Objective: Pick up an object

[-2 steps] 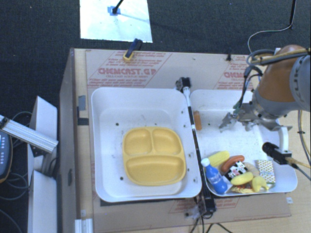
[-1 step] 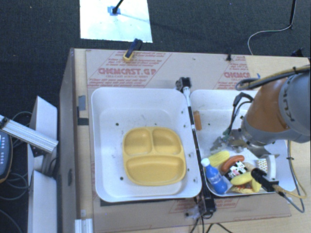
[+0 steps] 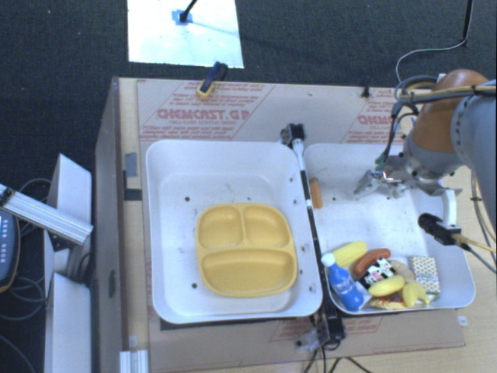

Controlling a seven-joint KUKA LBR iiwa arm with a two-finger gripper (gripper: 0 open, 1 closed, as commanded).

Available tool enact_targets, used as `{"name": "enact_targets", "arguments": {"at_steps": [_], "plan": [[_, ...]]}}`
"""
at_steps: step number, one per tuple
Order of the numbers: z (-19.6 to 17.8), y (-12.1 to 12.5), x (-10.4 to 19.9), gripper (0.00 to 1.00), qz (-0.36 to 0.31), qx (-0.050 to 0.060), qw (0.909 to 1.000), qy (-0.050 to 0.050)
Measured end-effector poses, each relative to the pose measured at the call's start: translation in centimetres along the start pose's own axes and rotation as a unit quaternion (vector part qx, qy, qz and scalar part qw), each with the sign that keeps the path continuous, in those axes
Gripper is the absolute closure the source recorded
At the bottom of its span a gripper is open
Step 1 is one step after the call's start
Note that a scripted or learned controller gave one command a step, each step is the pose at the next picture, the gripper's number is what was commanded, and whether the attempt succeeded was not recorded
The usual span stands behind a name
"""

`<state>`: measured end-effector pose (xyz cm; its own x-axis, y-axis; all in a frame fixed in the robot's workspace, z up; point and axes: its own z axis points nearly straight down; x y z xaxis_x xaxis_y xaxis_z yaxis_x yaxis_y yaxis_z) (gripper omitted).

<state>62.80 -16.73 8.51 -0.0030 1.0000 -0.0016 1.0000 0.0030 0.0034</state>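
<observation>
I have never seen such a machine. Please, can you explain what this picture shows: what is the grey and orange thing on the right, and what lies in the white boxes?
The picture comes from one camera fixed above a bench, looking down at a slant. The grey and orange thing is a robot arm; its gripper hangs over the right bin. I see nothing between its fingers. The left bin holds a yellow divided plate. Toy food lies in the right bin's near corner: a blue bottle, a corn cob, a sausage, a banana. A small orange piece lies apart, by the divider.
</observation>
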Motion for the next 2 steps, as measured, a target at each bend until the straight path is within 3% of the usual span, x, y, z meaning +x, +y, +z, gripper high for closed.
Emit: {"name": "enact_targets", "arguments": {"at_steps": [1, 2], "plan": [[0.1, -8.6, 1.5, 0.00, 0.001, 0.002, 1.0000, 0.001], [0.1, -12.2, 8.2, 0.00, 0.000, 0.001, 1.0000, 0.001]]}}
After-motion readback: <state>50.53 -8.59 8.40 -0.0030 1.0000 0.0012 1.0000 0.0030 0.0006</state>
